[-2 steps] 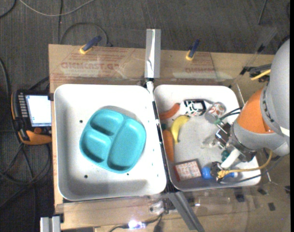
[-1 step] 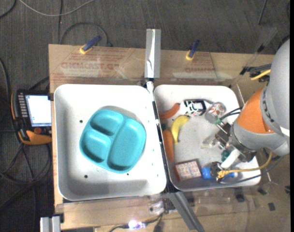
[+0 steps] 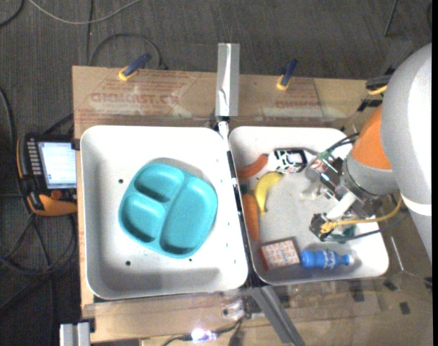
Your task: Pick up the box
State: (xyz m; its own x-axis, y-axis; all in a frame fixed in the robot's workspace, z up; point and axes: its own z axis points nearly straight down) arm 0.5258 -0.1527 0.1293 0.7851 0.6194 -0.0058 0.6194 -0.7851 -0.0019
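Box (image 3: 279, 254) at right bin's (image 3: 363, 268) lower edge, beside bottle (image 3: 325, 259).
Jaws (image 3: 321, 186) mid-bin, prob. unladen; open/closed — can't tell, cables hide tips.

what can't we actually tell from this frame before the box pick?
- Gripper: camera view; wrist hardware and cables clutter it, so the finger state is unreadable.
- Box: print too small to read.
- Carrot: lies along the right bin's left wall, which partly hides it.
- Black-and-white item: too small to identify.
- Arm: cut off by the right edge.
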